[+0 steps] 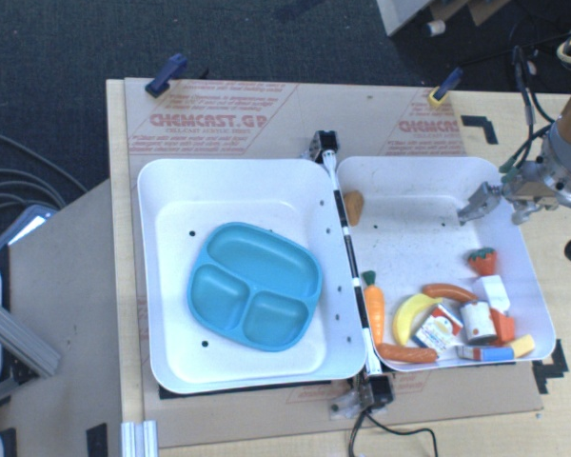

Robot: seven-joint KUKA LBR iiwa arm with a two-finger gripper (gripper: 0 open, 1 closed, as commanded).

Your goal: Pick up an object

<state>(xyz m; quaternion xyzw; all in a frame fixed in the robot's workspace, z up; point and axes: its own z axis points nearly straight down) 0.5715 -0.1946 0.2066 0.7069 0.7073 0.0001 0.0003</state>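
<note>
The fingers [500, 203] hang spread and hold nothing, over the right bin's [400, 174] far right edge. Nearest below them lies a strawberry [482, 260], then the sausage [449, 293], banana [411, 314] and carrot [374, 305]. Farthest off, the blue plate [255, 286] fills the left bin [162, 255].

Robotics lab or test cell, not a home. Evidence: a bench [266, 112] faced with sheeting still in its printed protective film, held by blue clamps [165, 74]; two white bins [162, 255] fixed side by side; toy food [428, 322] as test pieces; loose cables [19, 188] on dark carpet [124, 17] — plus a grey arm [561, 160] at the right.
</note>
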